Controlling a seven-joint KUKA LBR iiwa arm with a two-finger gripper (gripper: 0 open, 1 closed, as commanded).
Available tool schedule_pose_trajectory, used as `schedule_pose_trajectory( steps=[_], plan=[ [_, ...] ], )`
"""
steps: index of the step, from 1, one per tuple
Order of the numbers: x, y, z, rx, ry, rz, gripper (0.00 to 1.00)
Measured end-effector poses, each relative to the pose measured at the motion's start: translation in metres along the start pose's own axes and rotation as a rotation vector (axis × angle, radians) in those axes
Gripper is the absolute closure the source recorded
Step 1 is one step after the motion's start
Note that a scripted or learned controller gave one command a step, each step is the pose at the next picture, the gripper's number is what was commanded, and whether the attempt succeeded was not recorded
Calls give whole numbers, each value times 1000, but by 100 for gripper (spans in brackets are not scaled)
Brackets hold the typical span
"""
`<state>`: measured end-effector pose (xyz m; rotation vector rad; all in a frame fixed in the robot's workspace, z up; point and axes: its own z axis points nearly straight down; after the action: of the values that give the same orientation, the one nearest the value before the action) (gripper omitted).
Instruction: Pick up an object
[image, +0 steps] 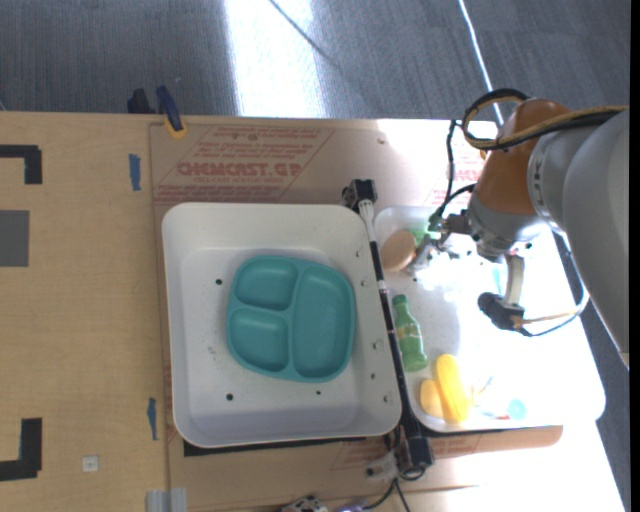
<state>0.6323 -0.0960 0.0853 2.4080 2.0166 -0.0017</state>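
While over the right bin (560, 420), bent arm (560, 170), gripper (440, 235) state unclear.

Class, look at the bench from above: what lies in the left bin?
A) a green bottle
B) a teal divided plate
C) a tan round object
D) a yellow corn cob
B: the teal divided plate lies in the left bin, while the green bottle and the yellow item lie in the right bin.

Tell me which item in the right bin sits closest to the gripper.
The tan rounded object at the bin's far end, just left of the gripper. The green bottle and yellow pieces lie further toward the near end.
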Motion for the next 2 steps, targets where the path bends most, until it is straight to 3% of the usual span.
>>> schedule_pose_trajectory(
  steps=[1,2],
  plan=[
    [-34,-92,-1,-1,1,-102,0],
    [-36,-147,-1,-7,-1,-303,0]
  ],
)
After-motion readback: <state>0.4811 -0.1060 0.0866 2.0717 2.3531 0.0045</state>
